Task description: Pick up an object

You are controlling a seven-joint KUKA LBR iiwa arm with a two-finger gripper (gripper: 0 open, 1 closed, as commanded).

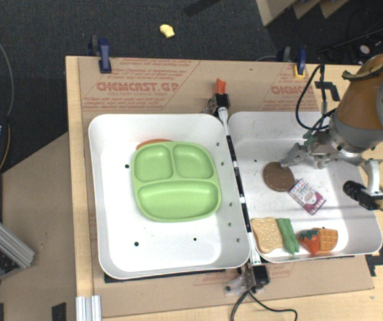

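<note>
1. I am looking down on the worktop [144,85], which is carrying two shallow white bins side by side: the left bin [111,199] and the right bin [258,129].
2. A green divided plate [176,180] is lying flat in the left bin, with a sliver of something orange [152,141] peeking out from under its far edge.
3. The arm [368,109] is reaching in from the right, its orange band sitting above the wrist, and the end effector [297,159] is hanging low over the middle of the right bin.
4. I cannot tell whether the end effector is open or closed; I am seeing nothing held in it.
5. A brown round cookie [279,176] is lying just beside the end effector, toward the near side.
6. A small pink-and-white packet [307,195] is lying just right of the cookie, tilted.
7. Along the near wall of the right bin, a slice of toast [266,235], a green stick-shaped piece [287,236] and an orange waffle-like piece [320,239] are sitting in a row, the green piece leaning on the toast.
8. A black cable [305,95] is looping from the arm over the far part of the right bin.
</note>
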